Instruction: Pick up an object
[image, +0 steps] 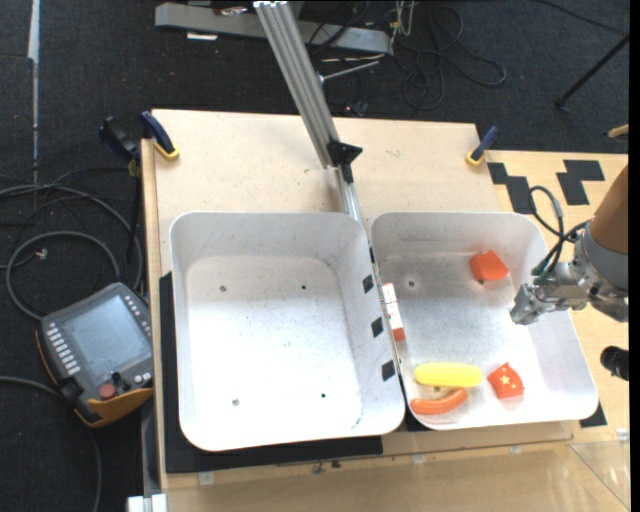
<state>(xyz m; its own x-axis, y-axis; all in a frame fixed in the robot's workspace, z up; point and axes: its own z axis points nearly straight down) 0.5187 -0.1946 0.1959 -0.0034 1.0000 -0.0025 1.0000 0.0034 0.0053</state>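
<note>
The right bin (560, 340) holds an orange block (489, 267) near its back, a yellow banana-shaped piece (448, 375) at the front, an orange sausage-shaped piece (440, 402) just below it, and a small red-orange block (506, 381) to their right. My gripper (526, 309) hangs over the right side of this bin, between the orange block and the red-orange block, apart from both. Nothing shows between its fingers.
The left bin (185, 300) stands beside the right one, their rims meeting at the middle. A metal rail (305, 90) slants in from the top to the bins' joint. Clamps sit at the bench's back corners. A teach pendant (95, 350) lies off the bench at left.
</note>
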